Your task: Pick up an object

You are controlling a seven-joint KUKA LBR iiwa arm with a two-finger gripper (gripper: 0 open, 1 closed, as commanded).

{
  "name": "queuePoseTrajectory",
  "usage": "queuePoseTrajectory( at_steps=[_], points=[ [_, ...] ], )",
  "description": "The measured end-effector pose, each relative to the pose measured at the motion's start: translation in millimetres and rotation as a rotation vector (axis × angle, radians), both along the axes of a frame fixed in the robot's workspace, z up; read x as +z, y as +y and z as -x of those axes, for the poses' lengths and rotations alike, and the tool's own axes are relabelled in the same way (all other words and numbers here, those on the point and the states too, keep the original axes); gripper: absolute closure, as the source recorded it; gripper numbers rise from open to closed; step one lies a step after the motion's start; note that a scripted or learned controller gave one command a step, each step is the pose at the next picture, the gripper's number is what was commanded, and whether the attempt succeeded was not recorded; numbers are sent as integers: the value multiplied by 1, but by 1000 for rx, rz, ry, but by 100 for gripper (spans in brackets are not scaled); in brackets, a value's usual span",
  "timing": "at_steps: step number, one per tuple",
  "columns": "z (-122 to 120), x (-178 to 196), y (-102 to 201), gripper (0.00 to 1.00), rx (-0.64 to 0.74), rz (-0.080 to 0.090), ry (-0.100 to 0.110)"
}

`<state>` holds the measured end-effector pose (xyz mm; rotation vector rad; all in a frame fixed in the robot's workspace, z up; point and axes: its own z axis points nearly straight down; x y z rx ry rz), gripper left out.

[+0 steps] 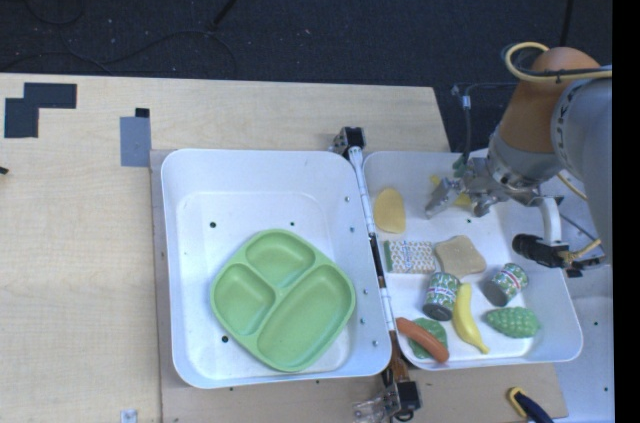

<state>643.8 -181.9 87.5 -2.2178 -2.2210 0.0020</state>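
Objects: right bin (570,336) holds a yellow chip (389,210), patterned cracker (411,256), bread slice (460,255), two cans (440,294), banana (467,317), carrot (424,338) and green bumpy fruit (512,322).
Gripper (452,194): low over the right bin's far end, fingers spread, nothing between them.
Left bin (180,211): green divided plate (283,298).

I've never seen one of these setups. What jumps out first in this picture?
A big green divided plate lies alone in the left bin. The right bin is crowded with toy food: a banana, a carrot, two small cans. The grey-and-orange arm's gripper hangs over that bin's far end.
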Motion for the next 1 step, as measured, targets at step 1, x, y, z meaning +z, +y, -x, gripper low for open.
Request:
queuePoseTrajectory(
  at_steps=[1],
  points=[
    [0, 1, -32, 0, -2, 1, -2]
  ],
)
